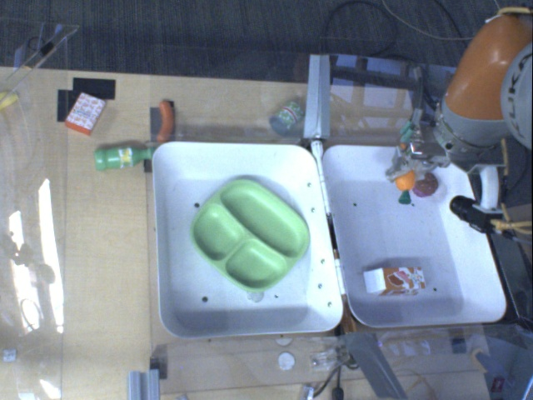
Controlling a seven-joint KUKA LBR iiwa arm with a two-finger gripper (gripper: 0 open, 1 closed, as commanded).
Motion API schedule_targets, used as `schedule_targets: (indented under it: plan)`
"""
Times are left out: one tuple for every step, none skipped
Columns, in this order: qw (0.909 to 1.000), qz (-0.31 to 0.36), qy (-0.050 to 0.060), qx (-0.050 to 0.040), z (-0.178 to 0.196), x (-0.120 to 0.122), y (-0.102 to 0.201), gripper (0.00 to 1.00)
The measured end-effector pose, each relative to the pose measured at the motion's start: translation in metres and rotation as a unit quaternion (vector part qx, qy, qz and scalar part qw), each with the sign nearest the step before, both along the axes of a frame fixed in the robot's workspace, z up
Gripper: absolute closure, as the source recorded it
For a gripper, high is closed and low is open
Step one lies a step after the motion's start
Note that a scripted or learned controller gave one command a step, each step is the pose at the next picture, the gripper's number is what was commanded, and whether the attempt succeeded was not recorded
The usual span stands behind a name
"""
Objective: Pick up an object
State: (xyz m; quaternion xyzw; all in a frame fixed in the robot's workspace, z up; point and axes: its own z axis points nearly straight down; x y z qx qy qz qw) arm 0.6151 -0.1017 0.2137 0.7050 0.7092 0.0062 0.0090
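Note:
My gripper [414,163] hangs over the far part of the right bin [466,307], under the grey wrist with its orange band. Right below it, touching or nearly touching, is a small orange piece with a green tip [405,182]. A dark red round object [425,187] lies beside that piece. Whether either one sits in the gripper is not visible. A small white and brown carton [394,280] lies flat near the front of the same bin, well apart from the gripper. A green divided plate [251,232] lies in the middle of the left bin [179,307].
Outside the bins on the bench lie a green bottle [122,157], a small red and white box [86,112], an orange-handled tool [166,119] and a clear greenish object [287,117]. A metal divider [316,98] stands between the bins at the back.

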Motion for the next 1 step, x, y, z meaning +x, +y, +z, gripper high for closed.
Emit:
schedule_targets:
  plan:
    - [1.0, 0.0, 0.0, 0.0, 0.0, 0.0, 0.0, 0.0]
